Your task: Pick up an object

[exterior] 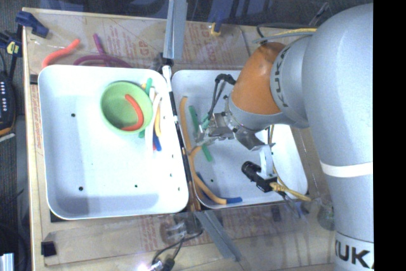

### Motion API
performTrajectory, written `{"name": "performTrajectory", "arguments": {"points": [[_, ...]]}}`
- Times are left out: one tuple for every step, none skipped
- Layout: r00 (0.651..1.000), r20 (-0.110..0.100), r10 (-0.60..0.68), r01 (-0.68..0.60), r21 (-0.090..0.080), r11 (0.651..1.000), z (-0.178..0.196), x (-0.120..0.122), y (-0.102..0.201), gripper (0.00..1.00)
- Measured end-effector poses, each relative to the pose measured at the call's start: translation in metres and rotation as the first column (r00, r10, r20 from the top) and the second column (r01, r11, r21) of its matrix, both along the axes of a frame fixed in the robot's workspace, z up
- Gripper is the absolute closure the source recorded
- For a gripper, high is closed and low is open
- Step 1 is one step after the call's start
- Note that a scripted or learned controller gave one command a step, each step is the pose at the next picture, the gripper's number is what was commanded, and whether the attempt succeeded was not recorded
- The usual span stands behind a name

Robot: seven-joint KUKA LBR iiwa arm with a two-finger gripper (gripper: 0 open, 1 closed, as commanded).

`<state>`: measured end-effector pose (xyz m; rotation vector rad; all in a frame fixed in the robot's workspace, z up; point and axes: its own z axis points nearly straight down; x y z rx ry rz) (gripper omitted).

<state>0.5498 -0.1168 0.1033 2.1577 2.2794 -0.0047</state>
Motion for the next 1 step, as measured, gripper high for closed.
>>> {"name": "performTrajectory", "arguments": {"points": [[0.971, -0.001, 0.239, -0.239, 0.004, 0.971, 0.0887, 0.0412, 0.0386, 1.00]]}}
